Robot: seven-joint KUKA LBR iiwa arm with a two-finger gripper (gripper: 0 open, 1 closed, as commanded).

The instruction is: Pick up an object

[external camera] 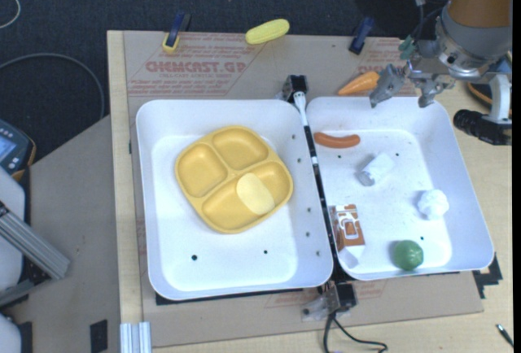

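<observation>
Camera view: a cardboard-topped bench on dark carpet carries two white bins. The gripper hangs with fingers spread and empty above the right bin's far rim. Inside lie a sausage and a green ball.

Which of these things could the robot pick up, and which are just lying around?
For the job (loose in the right bin):
hot dog
grey block
white crumpled ball
brown packet
green ball
The gripper hangs over the bin's far edge, fingers open, holding nothing.

Just lying about:
yellow divided plate in the left bin
yellow banana toy and orange carrot toy outside the bins
</observation>
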